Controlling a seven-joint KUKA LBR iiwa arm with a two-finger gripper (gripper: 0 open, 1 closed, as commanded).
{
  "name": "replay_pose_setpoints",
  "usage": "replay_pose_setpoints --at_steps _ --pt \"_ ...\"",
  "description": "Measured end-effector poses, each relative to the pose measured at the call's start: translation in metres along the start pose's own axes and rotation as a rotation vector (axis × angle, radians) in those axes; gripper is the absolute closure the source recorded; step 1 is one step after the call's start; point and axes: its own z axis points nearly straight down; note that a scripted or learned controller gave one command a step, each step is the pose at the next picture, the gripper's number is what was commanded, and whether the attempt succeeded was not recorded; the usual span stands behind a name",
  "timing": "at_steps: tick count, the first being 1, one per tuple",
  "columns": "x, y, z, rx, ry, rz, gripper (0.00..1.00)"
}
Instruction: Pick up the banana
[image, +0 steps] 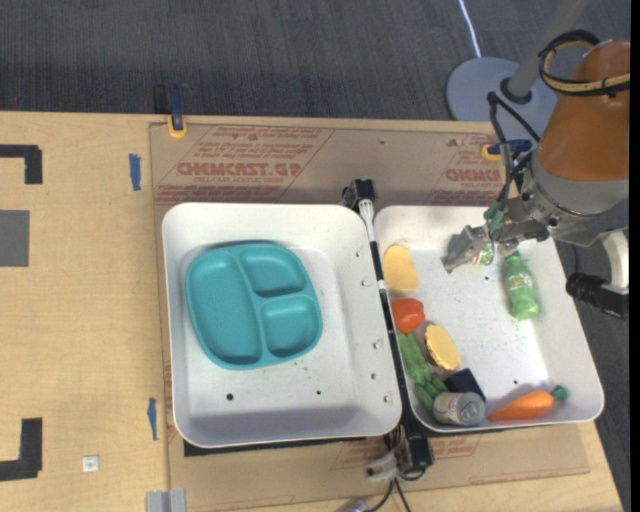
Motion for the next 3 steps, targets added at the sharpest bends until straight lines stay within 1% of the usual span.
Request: replay_pose_setpoints --at_steps 1,2,3 --pt "0.094 -0.007 0.058 0.0 0.001 -0.114 0.0" --pt "0.171 -0.038 0.06 0.001 0.002 -0.113 0.0" --pt "0.231 -0.015 0.155 -0.013 0.001 -0.02 0.0"
